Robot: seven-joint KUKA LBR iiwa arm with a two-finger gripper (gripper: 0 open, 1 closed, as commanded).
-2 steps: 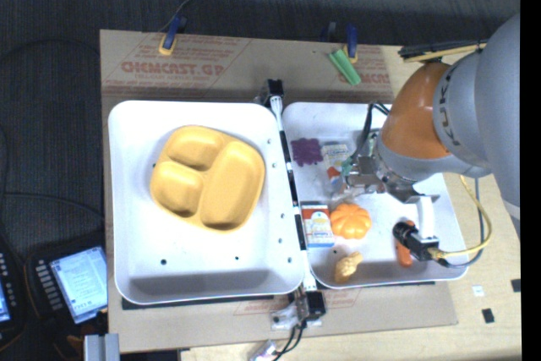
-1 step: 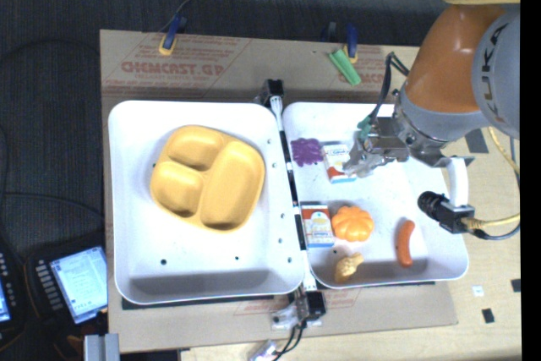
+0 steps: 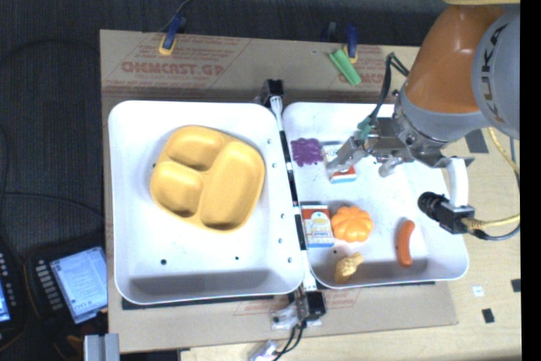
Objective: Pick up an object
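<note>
"CHEMCAST GP" lettering point(image 3: 173, 68) on board point(image 3: 254, 55)

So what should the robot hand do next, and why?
Probably go straight down. The gripper hangs in the right bin just above a small red and white box, with nothing seen between its fingers, so lowering onto that box looks like the nearest grab.

Red print reading "CHEMCAST GP" runs across the brown board point(image 3: 173, 63) under the bins. The arm's point(image 3: 499, 55) grey casing bears part of "KUKA". The small carton's point(image 3: 317, 226) label is too small to read.
</note>
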